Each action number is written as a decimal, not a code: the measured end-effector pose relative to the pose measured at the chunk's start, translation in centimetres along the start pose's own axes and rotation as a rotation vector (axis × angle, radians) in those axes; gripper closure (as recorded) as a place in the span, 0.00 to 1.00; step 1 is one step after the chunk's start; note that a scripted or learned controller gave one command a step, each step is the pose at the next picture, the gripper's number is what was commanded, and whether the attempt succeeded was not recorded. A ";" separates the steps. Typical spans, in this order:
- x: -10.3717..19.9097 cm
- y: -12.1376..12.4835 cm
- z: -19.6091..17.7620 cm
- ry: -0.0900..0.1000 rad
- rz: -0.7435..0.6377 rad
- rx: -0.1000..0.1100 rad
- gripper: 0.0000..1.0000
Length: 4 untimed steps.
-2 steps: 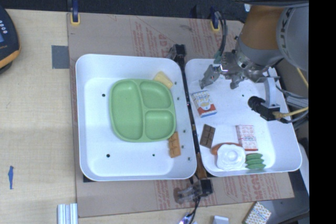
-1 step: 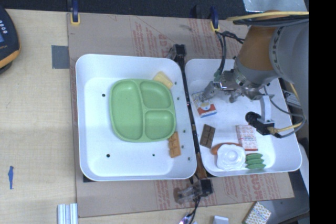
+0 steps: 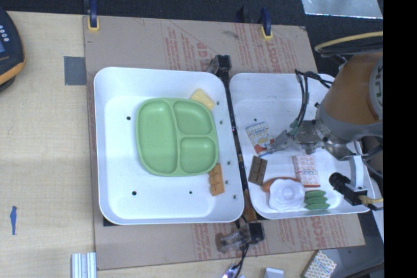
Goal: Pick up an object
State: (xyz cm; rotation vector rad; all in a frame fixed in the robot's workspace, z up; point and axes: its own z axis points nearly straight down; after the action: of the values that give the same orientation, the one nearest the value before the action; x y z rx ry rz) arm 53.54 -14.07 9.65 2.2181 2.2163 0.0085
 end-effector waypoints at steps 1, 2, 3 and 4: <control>-7.1 -1.8 -7.7 -0.006 0.002 0.004 0.00; -0.9 -0.8 -15.0 0.001 -0.010 0.004 0.00; 4.8 -1.3 -8.0 0.003 -0.011 0.018 0.00; 4.5 0.6 0.3 0.001 -0.006 0.015 0.00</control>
State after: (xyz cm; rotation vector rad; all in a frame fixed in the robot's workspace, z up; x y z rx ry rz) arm 54.18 -9.61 9.34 2.2190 2.2306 -0.0072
